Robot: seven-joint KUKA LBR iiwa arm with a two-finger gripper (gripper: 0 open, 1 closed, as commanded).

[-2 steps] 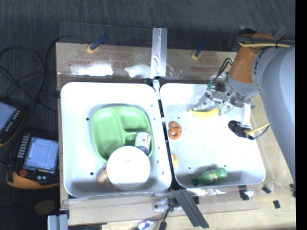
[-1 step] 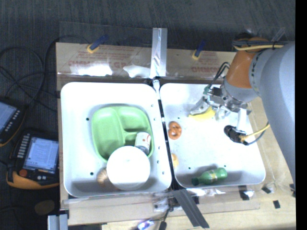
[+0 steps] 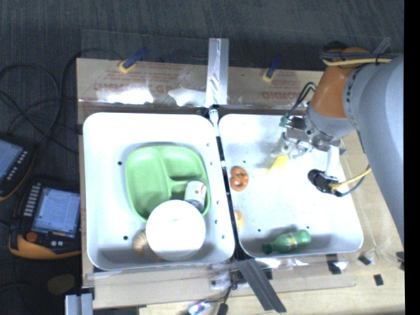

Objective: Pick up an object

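The right bin (image 3: 295,241) has much bare white floor: its middle and far left corner lie open, and its things sit mostly toward the edges. The arm (image 3: 367,104) comes in over the bin's far right corner, and the gripper (image 3: 293,144) hangs low over the far right part of the floor, near the far wall but apart from it. Whether its jaws are open or closed cannot be told from this slant.

A small yellow object (image 3: 278,162) lies on the floor just at the gripper's near-left side, touching or almost touching the fingertips; it cannot be seen between the fingers. A black cable fitting (image 3: 320,180) hangs beside the wrist, to the right of the yellow piece.

An orange pretzel-shaped toy (image 3: 238,178) lies against the left wall of the right bin, well apart from the gripper. A green bottle (image 3: 287,241) lies on its side along the near wall.

The left bin (image 3: 105,176) holds a green divided plate (image 3: 164,169), a white bowl (image 3: 174,227) overlapping its near edge, a small can (image 3: 195,192) between them, and a tan object (image 3: 140,241) at the bowl's left.
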